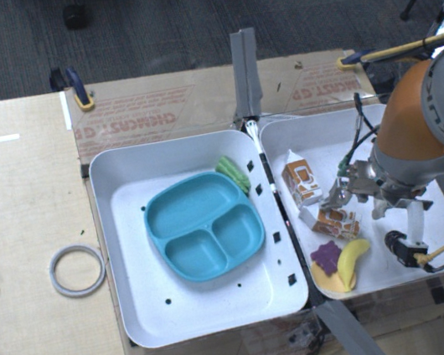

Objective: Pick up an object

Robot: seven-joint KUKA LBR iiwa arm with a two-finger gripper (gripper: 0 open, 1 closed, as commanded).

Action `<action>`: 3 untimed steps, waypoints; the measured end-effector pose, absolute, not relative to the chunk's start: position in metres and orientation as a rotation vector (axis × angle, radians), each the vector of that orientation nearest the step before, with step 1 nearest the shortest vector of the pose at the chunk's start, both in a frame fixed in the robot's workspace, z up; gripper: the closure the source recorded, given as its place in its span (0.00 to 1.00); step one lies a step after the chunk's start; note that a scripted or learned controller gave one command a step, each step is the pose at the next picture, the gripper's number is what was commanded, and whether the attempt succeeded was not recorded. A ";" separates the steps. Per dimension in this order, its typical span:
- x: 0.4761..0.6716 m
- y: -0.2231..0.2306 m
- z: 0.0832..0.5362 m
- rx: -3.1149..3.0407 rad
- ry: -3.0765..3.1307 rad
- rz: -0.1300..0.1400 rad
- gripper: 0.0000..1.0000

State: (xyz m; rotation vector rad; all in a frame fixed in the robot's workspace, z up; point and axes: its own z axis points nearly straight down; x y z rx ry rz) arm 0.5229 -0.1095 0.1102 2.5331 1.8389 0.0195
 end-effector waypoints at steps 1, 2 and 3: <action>0.477 -0.026 0.190 2.592 1.779 -0.006 0.00; 0.482 -0.099 0.108 2.742 1.517 0.021 0.00; 0.483 -0.104 0.119 2.739 1.506 0.020 1.00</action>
